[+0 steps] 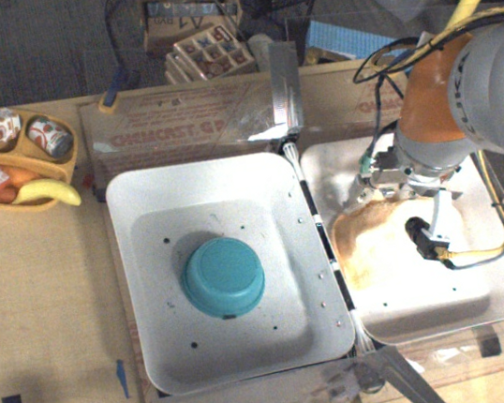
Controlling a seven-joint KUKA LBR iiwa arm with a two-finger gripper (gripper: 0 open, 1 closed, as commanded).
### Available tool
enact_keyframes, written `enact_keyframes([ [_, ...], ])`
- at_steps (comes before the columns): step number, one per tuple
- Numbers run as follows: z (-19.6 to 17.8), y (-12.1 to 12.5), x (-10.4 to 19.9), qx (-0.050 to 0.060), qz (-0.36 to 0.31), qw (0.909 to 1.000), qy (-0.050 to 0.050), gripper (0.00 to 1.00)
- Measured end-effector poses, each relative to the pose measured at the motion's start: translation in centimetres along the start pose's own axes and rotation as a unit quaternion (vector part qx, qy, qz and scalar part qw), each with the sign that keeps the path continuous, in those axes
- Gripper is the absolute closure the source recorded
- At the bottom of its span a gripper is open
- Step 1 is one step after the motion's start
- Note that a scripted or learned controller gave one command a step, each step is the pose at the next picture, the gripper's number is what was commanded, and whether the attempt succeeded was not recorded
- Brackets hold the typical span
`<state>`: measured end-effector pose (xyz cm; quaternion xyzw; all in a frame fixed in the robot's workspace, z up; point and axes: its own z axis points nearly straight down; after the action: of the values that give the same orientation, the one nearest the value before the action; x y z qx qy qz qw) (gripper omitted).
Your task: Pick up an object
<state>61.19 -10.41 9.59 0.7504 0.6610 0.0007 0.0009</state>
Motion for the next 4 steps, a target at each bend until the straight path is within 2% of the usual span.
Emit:
enact_keyframes([
  [1, -1.0, 0.0, -0.1, -0.001, 0.001, 1.0, 0.0, 1.0],
  [2, 0.5, -1.6, -0.3, -0.004, 0.041, 0.9991, 0.001, 1.0],
  [3, 0.6, -1.6, -0.4, -0.004, 0.042, 0.9991, 0.0, 0.0],
  [4, -0.5, -1.6, -0.5, -0.005, 0.044, 0.999, 0.001, 1.0],
])
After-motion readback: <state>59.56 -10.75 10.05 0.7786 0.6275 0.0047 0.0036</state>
